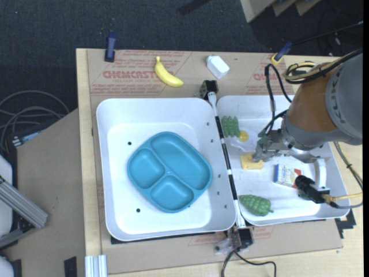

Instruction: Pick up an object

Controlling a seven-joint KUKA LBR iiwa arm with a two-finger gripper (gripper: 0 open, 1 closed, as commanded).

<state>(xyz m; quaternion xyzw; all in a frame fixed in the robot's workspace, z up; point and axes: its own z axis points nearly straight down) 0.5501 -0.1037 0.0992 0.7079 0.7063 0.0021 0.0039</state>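
Over the right bin, the gripper hangs just above a yellow wedge, apparently lined up for a grasp. Whether it has closed, I cannot tell. Nearby lie a green toy and a small box.

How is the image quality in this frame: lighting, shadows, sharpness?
Camera view: lighting is soft and even, the white bins bright but not blown out; the blue tray casts only a faint shadow; the whole frame is slightly soft, so print on the small box is unreadable; the gripper is blurry beneath the arm.
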